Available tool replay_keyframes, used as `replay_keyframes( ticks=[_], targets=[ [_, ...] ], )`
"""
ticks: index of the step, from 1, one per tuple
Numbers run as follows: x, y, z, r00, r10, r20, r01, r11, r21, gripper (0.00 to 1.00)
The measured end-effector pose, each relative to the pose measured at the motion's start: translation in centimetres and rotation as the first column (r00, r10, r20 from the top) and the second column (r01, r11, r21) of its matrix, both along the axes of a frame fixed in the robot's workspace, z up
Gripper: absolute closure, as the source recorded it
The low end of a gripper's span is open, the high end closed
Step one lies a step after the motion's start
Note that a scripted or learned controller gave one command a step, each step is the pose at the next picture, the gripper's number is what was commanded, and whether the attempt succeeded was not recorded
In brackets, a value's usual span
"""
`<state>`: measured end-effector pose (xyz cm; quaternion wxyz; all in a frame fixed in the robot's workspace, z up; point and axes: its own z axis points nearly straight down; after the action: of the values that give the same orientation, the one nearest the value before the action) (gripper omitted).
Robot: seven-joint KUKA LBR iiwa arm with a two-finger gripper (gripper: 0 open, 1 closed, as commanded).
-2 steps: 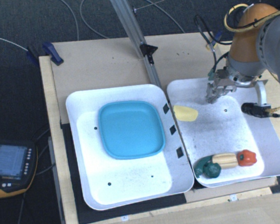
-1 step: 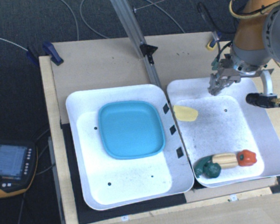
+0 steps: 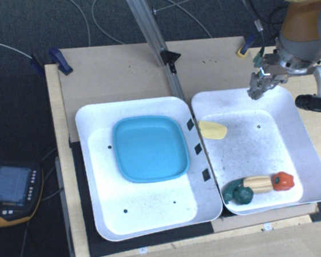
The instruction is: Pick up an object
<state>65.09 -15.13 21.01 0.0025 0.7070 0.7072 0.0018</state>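
The gripper (image 3: 258,88) hangs over the far right corner of the right bin (image 3: 300,138), just above its rim, at about 1 o'clock from that bin's middle. Whether its fingers are open or shut cannot be told at this size; nothing shows between them. Above it the arm (image 3: 303,16) rises toward 1 o'clock, its orange band at the view's top right corner.

Inside the right bin, a pale yellow piece (image 3: 213,130) lies by the left wall, at 10 o'clock from the bin's middle and well apart from the gripper. Along the near wall, at 6 o'clock, three things lie in a row: a dark green lump (image 3: 238,193) on the left, a tan stick (image 3: 258,184) in the middle touching it, and a red tomato-like thing (image 3: 282,181) on the right, touching the stick's end. All three are far from the gripper, at about 6 o'clock from it.

The left bin (image 3: 95,161) sits just beside the right one, at its 9 o'clock, their walls touching. A blue tray (image 3: 150,148) lies in it, toward the far side.

A metal post (image 3: 151,25) slants up from between the bins toward 12 o'clock. A handheld pendant (image 3: 9,191) rests on the floor at 9 o'clock, well apart from the bench (image 3: 114,73).
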Motion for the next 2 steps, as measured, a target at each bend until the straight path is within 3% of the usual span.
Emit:
replay_keyframes(
  ticks=[1,2],
  targets=[
    [-0.7,-0.6,5.3,1.000,0.000,0.000,0.000,1.000,0.000,1.00],
    [-0.1,5.4,4.2,1.000,0.005,-0.006,-0.005,1.000,0.002,1.00]
  ],
)
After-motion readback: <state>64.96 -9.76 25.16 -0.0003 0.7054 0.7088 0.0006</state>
